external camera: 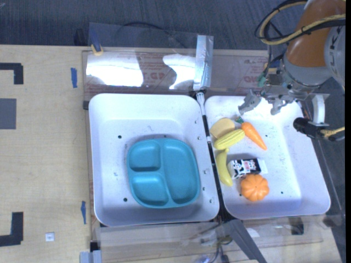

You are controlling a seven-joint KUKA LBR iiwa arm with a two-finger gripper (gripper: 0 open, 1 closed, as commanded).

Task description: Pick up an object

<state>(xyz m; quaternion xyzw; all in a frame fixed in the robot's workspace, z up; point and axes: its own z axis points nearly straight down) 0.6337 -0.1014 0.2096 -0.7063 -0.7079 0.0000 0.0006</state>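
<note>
Fingers apart, the gripper (262, 104) hovers at upper right above a carrot (254, 135), corn (229, 138), banana (222, 169) and small pumpkin (254, 187); a blue divided tray (163, 172) fills the left bin (104, 147).

two bins sit side by side on the desk (38, 147). the left bin (104, 119) holds a divided tray (163, 172) near its middle. in the right bin (296, 174), a cluster lies along the left wall: a lemon (221, 127) at the back, corn (229, 139) just before it, a carrot (254, 135) to their right, a banana (223, 167) in front, then a small carton (245, 166) and a pumpkin (254, 187) nearest the front. the gripper (264, 104) hangs over the right bin's back edge.
</note>
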